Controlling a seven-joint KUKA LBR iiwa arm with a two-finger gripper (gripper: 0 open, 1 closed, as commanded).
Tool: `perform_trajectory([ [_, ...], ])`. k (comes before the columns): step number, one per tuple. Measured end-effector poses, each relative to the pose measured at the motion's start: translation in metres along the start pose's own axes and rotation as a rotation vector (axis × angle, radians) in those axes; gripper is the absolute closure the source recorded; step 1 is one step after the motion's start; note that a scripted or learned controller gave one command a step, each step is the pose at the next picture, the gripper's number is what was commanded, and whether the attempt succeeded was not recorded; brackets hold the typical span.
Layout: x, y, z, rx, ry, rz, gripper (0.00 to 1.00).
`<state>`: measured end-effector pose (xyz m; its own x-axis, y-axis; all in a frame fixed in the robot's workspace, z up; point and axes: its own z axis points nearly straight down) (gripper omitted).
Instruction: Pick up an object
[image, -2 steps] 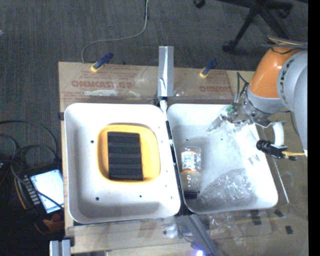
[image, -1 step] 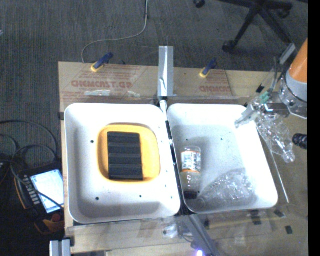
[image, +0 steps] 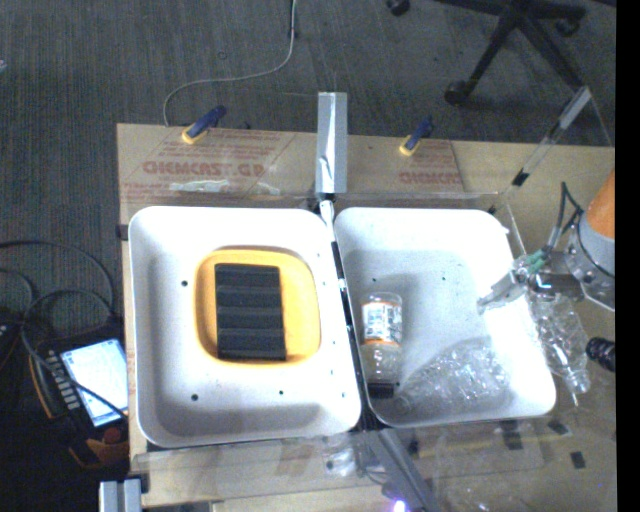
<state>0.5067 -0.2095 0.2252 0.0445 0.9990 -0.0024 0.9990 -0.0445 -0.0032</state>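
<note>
Two bins (image: 150, 330): left holds a yellow tray (image: 305, 310), right a small bottle (image: 381, 325) lying near its left wall. My gripper (image: 505, 290) hangs over the right bin's far edge, presumably pre-approach; its opening I cannot tell.

1. Cardboard sheet (image: 230, 160) under the bins, back left part: faint red print, upside down, reads roughly "CHEMICAL...", rest not legible.
2. Same sheet, back right part: second red print near the blue-yellow clamp (image: 416, 135), too blurred to read.
3. Small bottle (image: 381, 325) at left edge of right bin (image: 425, 230): white label with dark print, too small to read.
</note>
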Motion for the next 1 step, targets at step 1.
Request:
perform_trajectory([
  [1,-0.0033,-0.0224,0.0437,-0.002,0.003,-0.106,0.0],
])
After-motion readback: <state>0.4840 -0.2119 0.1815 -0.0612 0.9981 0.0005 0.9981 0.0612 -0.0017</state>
